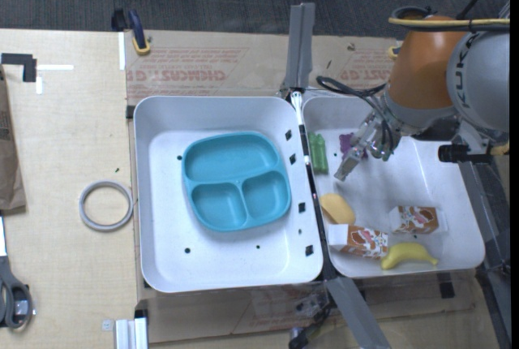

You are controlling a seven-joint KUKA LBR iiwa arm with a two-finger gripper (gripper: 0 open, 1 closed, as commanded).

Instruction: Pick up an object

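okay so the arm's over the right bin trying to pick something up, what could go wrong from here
The gripper hangs close to the green object and a purple object by the bin's dividing wall; a descent there could clip the wall or nudge both items. The yellow object, packets and banana crowd the near corner, so a grab there may catch two things or slip off.

Your grey arm [486, 88] comes in from the right side. Its orange band [422, 71] sits just above the wrist. The gripper [350, 165] hangs low and points down and to the left.
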